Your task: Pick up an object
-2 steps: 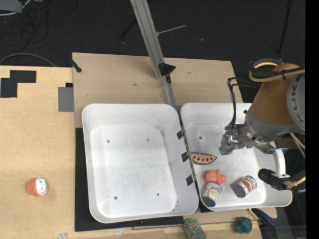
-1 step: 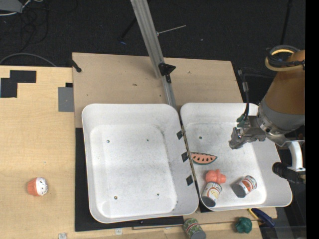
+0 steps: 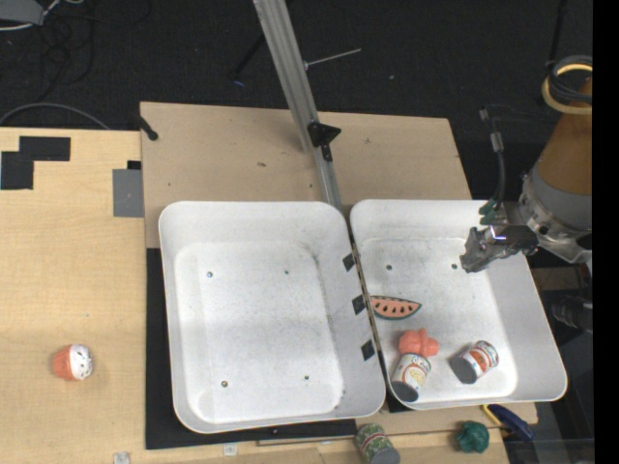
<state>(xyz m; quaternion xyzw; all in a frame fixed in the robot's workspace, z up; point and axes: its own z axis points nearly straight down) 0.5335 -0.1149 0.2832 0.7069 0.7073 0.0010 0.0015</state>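
Bench front: a small dark round jar (image 3: 373,443) and a green lumpy toy (image 3: 473,437) sit just outside the bins.
Right white bin (image 3: 542,356): holds four small things, all in its near half.
Two cans: a small can with a red and white label (image 3: 413,369) lies by the near left wall; a second red and white can (image 3: 475,361) lies to its right, apart from it.
Red toy: a soft red lumpy shape (image 3: 418,341) touches the first can.
Watermelon slice: a flat orange-red slice toy (image 3: 395,307) lies near the middle wall.
Open room: the far half of this bin is bare floor.
Left white bin (image 3: 184,259): bare white floor.
Gripper (image 3: 477,252): dark, over the right bin's far right part, well apart from the toys; I cannot tell how its fingers stand.
Far left: a red and white ball toy (image 3: 73,362) sits on the wooden table.
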